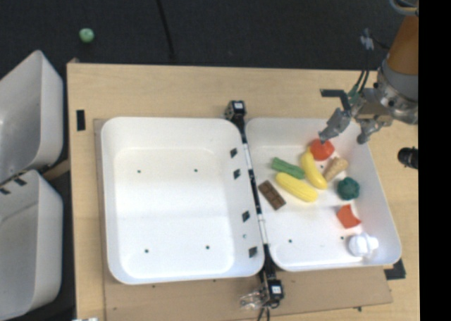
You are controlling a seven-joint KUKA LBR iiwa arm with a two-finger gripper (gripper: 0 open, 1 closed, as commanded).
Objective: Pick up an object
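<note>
The pincer (350,128) is seen spread open and empty at the frame's upper right; the red object (322,149) (just below it) should be straddled squarely before closing.

Red tomato (322,149) lies upright in right bin (296,249)

White bins (169,256); yellow bananas (297,187), green pod (287,167), brown block (271,195), teal ball (347,188).
</note>
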